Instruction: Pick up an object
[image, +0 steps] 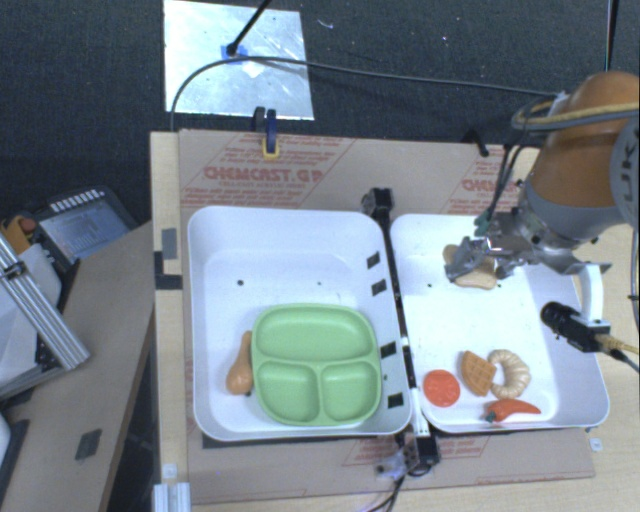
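Observation:
My gripper (468, 262) hangs over the upper middle of the right bin (590, 400), at the end of the grey arm with the orange band. A small tan piece of food (479, 281) lies just below and beside it; the gripper partly covers it, and I cannot see whether they touch. Near the bin's front lie a red round slice (441, 388), an orange wedge (478, 372), a pale curled shrimp (511, 369) and a red chili pepper (513, 408).
The left bin (215, 250) holds a green divided plate (316, 362) and a tan drumstick-shaped piece (240, 365) beside it. A black divider (392, 300) runs between the bins. A black fitting (568, 326) juts over the right bin's right side.

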